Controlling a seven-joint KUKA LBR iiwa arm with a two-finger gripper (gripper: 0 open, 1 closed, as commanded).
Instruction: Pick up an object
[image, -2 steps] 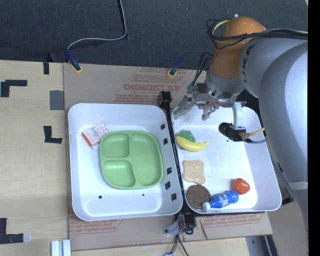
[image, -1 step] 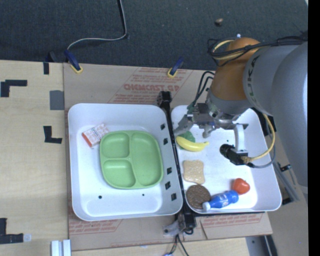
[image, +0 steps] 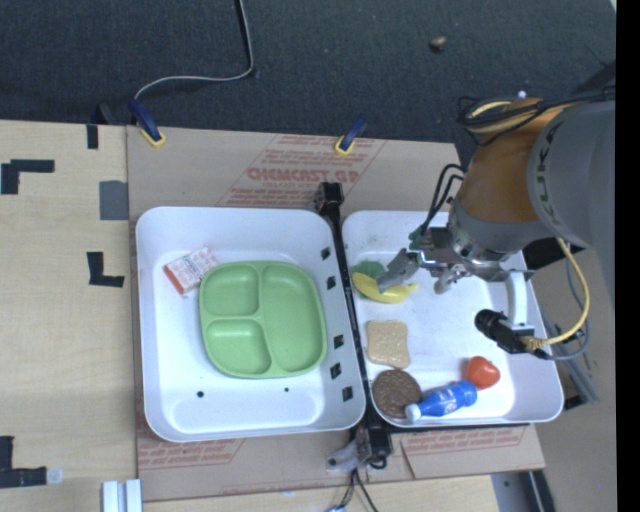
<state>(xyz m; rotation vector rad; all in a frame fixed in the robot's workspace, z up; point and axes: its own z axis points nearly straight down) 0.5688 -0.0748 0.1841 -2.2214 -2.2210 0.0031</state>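
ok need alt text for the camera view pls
A grey and orange robot arm's gripper hovers by a yellow toy in the right white bin, which also contains a blue bottle. The left bin contains a green divided plate.

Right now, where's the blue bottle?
In the camera view the blue bottle lies on its side at the near edge of the right bin, between the brown round cookie and the red-orange ball.

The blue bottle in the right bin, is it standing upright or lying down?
Lying down: the blue bottle rests on its side on the floor of the right bin.
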